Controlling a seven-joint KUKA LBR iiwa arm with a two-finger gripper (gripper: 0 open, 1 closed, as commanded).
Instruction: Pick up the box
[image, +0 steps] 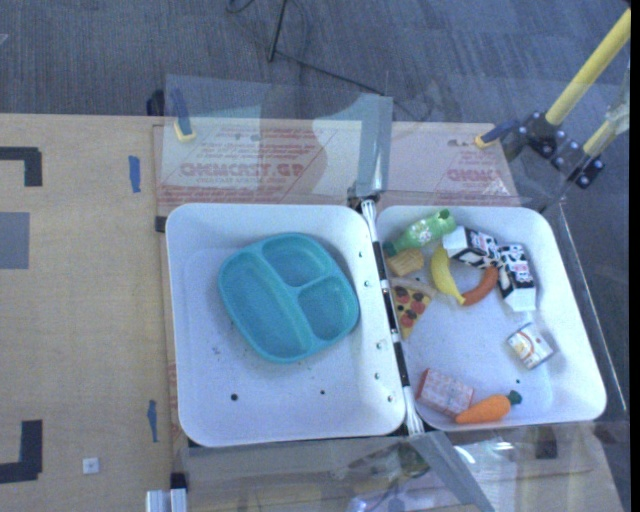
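A flat pinkish-red box (445, 391) lies near the front left corner of the right bin (575, 300). Beside it, an orange carrot (485, 408) rests against the front wall. A small white box with an orange label (530, 346) sits tilted at the right middle of the same bin. Two black-and-white patterned cartons (505, 265) lie toward the back.
Also in the right bin are a green item (425, 229), a banana (445, 275), an orange sausage-like piece (482, 287), a pizza slice (408, 303) and a yellow piece (404, 262). The left bin (200, 400) holds a teal divided plate (289, 296). A yellow pole with clamps (570, 110) stands at the back right.
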